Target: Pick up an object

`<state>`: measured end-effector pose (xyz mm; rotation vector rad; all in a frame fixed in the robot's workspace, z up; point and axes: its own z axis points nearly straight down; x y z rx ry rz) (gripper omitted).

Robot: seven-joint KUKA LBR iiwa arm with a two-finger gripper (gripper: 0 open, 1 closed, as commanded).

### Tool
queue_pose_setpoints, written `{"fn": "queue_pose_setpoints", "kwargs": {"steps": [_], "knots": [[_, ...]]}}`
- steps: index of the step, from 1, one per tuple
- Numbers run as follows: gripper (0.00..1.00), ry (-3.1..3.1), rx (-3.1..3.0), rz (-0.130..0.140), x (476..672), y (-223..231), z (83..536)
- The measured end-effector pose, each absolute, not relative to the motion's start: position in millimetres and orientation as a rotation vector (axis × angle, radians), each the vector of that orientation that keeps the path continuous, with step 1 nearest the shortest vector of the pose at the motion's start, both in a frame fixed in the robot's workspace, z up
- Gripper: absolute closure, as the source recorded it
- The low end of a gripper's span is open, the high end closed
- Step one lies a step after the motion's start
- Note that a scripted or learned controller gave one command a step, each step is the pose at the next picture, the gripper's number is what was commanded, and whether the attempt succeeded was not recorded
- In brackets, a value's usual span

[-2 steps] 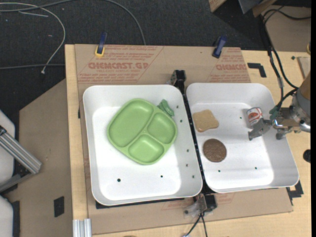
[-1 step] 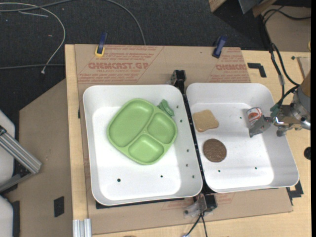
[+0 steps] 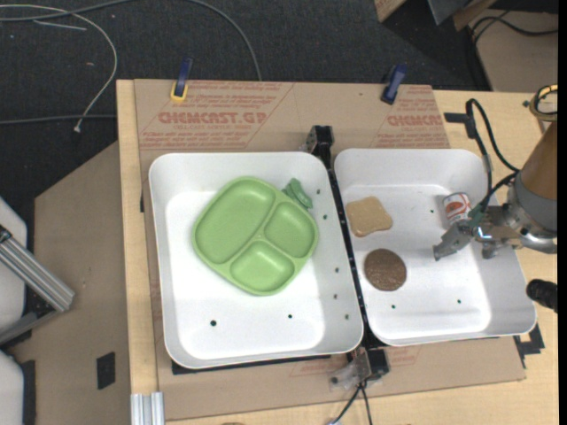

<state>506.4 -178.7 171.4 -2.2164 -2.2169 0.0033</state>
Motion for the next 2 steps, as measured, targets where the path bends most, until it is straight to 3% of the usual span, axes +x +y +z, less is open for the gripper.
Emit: {"fn": "queue_pose_setpoints", "kwargs": {"steps": [2], "knots": [[0.00,-2.218,-2.218,0.002,509.5,-183,83]]}}
